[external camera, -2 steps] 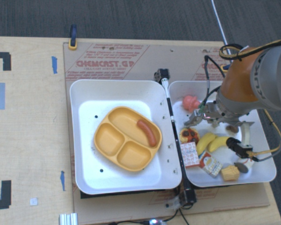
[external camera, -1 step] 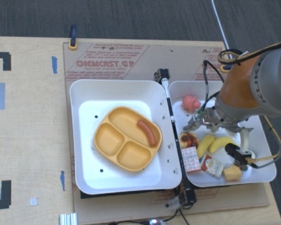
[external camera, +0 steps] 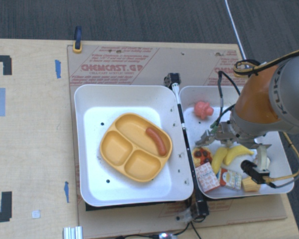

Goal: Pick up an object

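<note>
My gripper (external camera: 212, 137) is low in the right bin (external camera: 284, 185), at its left-middle, under the grey arm with the orange band. Just below it lie two yellow bananas (external camera: 230, 156) and a small red and dark item (external camera: 202, 156). A pink toy (external camera: 203, 109) rests above the gripper near the bin's top left. At the bin's front are a red and white carton (external camera: 207, 177), a second small packet (external camera: 232, 179) and a yellow cheese block (external camera: 250, 185). I see nothing held in the gripper.
The left bin (external camera: 89, 133) holds a yellow divided plate (external camera: 114, 148) with a sausage (external camera: 157, 140) in its upper right compartment. A black divider bar (external camera: 182, 121) runs between the bins. Cables loop over the arm at the right bin's far side.
</note>
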Motion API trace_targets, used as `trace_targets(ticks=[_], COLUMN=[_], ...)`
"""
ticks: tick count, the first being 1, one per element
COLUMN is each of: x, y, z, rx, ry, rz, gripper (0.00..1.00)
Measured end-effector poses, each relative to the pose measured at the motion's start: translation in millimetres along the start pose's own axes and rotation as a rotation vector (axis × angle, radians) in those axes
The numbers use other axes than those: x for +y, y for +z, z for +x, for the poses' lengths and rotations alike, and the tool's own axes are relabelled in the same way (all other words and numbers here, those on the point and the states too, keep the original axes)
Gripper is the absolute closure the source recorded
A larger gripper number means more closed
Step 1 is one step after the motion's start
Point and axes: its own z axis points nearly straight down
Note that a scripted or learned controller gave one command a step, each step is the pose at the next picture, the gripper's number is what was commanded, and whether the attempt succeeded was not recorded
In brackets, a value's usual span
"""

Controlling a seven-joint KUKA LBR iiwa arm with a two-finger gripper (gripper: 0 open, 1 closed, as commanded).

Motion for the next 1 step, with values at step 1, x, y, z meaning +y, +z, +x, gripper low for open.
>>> trace_targets(ticks=[1], x=[-22.1], y=[0.0], z=[-6.4], rx=[0.001], ry=[-0.001], rz=[0.000], gripper=[0.00])
